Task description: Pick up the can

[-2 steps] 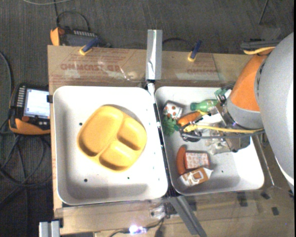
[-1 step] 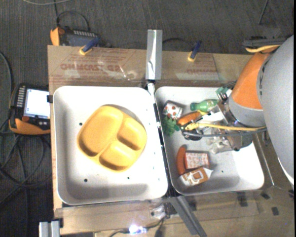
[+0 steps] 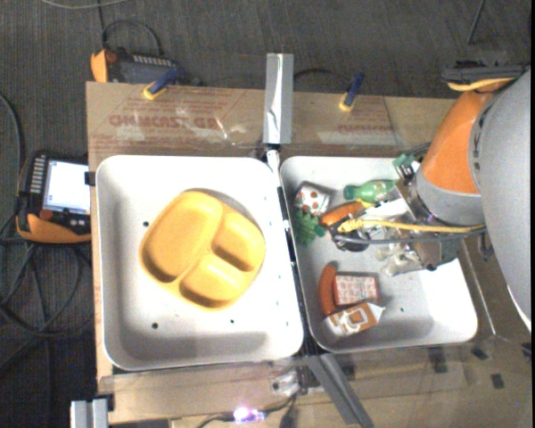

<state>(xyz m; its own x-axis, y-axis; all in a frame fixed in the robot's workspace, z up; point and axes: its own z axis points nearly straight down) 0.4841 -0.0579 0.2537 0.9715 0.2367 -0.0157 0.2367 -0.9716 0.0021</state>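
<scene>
The can (image 3: 356, 288) looks like the small red one with a pale label, lying on its side in the front half of the right bin (image 3: 446, 315). My gripper (image 3: 399, 259) hangs over the middle of that bin, up and to the right of the can and apart from it. The grey arm with its orange band (image 3: 450, 159) covers the bin's right side and hides part of the gripper. Nothing visible is held in it.
A yellow divided tray (image 3: 205, 248) lies in the left bin (image 3: 125, 328). Around the can are an orange-red sausage shape (image 3: 327, 289), a small carton (image 3: 355, 318), a green bottle (image 3: 371, 189), a carrot (image 3: 341, 212), a green sprig (image 3: 305, 228) and a patterned box (image 3: 310, 198).
</scene>
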